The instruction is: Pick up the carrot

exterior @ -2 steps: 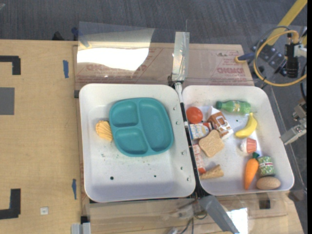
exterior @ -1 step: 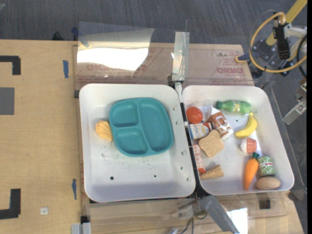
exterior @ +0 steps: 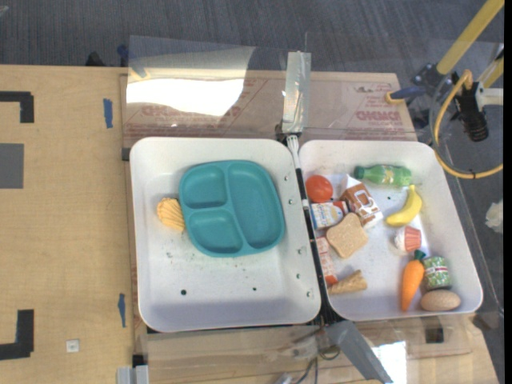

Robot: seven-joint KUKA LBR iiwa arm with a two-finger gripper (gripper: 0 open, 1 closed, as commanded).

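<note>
Carrot (exterior: 411, 283) lies lengthwise, touching green can (exterior: 437, 271), apparently. I approach from its free left side. My pincer's state: cannot tell.

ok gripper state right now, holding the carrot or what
Gripper: cannot be told. The carrot lies loose in the right bin.

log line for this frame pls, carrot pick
carrot: lying in right bin, near front-right corner | neighbours: green can, potato | teal divided plate: left bin | pick: not done
</note>
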